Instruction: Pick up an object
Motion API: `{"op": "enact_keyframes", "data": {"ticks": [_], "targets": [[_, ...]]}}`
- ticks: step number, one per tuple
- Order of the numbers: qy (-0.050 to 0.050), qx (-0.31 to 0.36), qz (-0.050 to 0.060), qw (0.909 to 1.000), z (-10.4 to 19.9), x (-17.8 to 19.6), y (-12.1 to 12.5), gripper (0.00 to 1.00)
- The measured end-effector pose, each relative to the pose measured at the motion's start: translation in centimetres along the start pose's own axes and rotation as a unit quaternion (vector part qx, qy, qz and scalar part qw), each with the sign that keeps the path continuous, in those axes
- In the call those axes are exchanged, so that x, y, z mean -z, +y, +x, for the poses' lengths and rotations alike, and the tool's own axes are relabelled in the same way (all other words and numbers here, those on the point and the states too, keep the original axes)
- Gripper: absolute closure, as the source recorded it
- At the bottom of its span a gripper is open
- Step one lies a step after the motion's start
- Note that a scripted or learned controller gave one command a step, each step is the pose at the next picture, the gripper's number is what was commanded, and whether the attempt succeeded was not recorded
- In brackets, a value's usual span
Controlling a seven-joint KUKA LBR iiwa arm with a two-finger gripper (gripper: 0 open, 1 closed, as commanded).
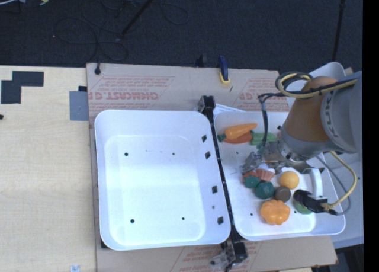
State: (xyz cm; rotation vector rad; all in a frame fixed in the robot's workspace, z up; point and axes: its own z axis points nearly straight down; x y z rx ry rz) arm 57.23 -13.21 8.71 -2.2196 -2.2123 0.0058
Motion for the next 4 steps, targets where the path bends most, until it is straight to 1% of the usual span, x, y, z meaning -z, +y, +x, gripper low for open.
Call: {"op": "enact_keyframes", "data": {"ticks": [1,2,3,4], "targets": [[-0.001,-0.002,-0.003,1.0,-0.2,1.1,0.3,1.0],[-0.001,0.003,-0.004,1.0,0.9,0.0,5.5,1.0],[-0.001,0.002,-0.003,1.0,0.9,0.1,5.3,0.0],[-0.001,0.004,-0.003,1.0,5.4,0.1,7.2,0.0]]}}
